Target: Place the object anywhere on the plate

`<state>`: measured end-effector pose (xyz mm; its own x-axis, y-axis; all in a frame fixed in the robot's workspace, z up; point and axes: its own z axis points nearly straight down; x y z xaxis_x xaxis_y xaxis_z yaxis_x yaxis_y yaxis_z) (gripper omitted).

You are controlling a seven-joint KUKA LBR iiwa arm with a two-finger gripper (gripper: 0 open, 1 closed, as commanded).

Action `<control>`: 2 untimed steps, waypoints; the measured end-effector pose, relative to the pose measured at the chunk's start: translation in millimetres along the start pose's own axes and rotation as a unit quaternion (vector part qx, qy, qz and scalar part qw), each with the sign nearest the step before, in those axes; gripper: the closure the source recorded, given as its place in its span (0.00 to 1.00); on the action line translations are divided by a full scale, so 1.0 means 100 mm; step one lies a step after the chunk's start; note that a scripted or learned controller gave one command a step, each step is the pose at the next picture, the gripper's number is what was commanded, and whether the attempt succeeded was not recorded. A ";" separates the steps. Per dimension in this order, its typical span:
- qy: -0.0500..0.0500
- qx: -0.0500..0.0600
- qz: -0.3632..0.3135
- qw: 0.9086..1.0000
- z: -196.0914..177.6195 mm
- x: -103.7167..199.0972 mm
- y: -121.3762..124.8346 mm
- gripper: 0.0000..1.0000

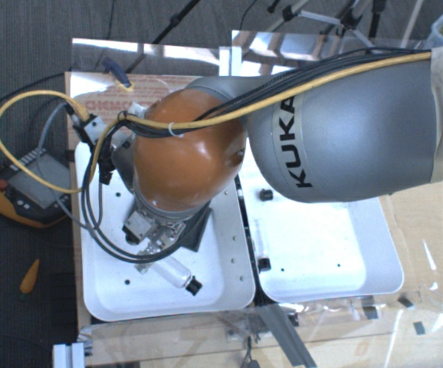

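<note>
A small clear tube (174, 271) with a dark cap lies in the left bin (106, 297), near its front edge, just below the end effector (154, 240). Whether the end effector is clenched or released cannot be told. The arm (344, 129) reaches over the right bin (359, 267).

Glossy orange band (182, 153), smooth white bins (229, 282)
</note>
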<state>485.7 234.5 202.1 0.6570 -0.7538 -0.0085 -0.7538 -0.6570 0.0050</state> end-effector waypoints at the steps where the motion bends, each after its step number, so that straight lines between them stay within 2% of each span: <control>1: 0.000 0.002 -0.038 0.999 -1.21 0.03 -0.05 1.00; 2: 0.000 0.001 -0.038 0.999 -1.21 0.03 -0.04 0.00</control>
<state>492.0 234.9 322.7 0.7128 -0.7013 -0.0090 -0.7013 -0.7129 0.0014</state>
